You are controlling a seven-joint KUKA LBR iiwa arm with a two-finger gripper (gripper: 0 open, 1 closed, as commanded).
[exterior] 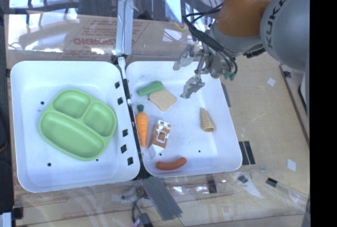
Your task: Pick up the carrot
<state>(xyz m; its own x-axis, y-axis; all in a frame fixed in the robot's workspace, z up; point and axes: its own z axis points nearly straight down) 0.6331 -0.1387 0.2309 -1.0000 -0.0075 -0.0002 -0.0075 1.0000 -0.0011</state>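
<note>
Gripper [190, 74] fingers apart, empty; carrot [142, 126] well apart, lower-left, by bin divider.

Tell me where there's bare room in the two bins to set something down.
Left bin: bare floor around the green plate, widest along the front and left edges. Right bin: a free patch between the milk carton and cone. Crowded along its left wall: green pickle, toast, carrot; sausage at the front.

Grey two-finger gripper [190, 74] hangs w/ fingers apart, nothing between, over right shallow white bin [224, 131]. Orange plastic carrot [141, 125] lies by bin's left wall; green divided plate [78, 123] in left bin [21, 131].
</note>
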